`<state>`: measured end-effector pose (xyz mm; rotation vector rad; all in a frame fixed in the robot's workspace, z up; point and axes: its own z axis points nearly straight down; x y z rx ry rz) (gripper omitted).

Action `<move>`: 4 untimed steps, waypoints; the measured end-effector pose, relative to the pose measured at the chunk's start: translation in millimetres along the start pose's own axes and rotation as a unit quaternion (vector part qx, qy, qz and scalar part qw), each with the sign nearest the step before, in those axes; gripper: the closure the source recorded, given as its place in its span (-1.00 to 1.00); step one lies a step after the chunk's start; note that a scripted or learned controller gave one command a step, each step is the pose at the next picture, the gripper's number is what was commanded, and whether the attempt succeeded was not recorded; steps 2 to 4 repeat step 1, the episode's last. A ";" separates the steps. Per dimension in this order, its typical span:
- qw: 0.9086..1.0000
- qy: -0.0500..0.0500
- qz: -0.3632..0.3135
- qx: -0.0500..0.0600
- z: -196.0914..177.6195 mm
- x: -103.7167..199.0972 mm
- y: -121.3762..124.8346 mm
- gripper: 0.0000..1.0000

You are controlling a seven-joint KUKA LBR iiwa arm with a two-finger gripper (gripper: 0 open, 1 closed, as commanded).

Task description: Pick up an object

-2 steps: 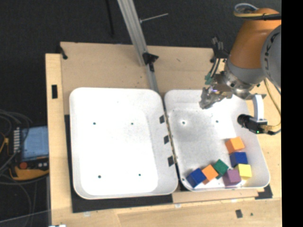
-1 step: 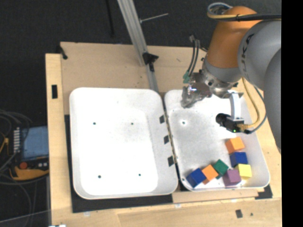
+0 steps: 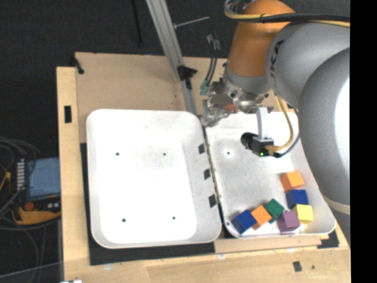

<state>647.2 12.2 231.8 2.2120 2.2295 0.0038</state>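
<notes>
Currently, the gripper (image 3: 213, 112) is seen at the far edge of the right bin (image 3: 235, 178), just where that bin meets the left bin (image 3: 141, 175). Whether it is open or closed cannot be told, as its tip is small and blurred against the white rim. Nothing can be made out in its grasp.

The things to be picked are gathered well apart from the gripper, in the near right corner of the right bin. An orange block (image 3: 291, 180) lies nearest to the gripper of that group. Beyond it, farther from the gripper, a blue block (image 3: 297, 197) and then a yellow block (image 3: 304, 212) are lined up, each touching or almost touching the one before. A purple block (image 3: 288, 220) is set just beside the yellow one. A green block (image 3: 274, 207), a second orange block (image 3: 261, 215) and a second blue block (image 3: 243, 221) are ranged in a slanting row along the near wall, close against one another.

Between the gripper and the blocks, a small black device (image 3: 256, 142) with a green light is hung on a cable above the bin floor. Behind the gripper, a slanted metal bar (image 3: 166, 37) is seen rising over the bench (image 3: 118, 81). The orange band (image 3: 253, 37) of the arm is seen directly above the gripper.
</notes>
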 end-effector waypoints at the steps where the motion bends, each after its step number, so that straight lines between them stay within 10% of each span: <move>1: 1.000 0.000 0.001 0.000 0.5 41.2 11.9 1.00; 4: 1.000 0.000 0.001 0.000 0.5 41.2 11.9 1.00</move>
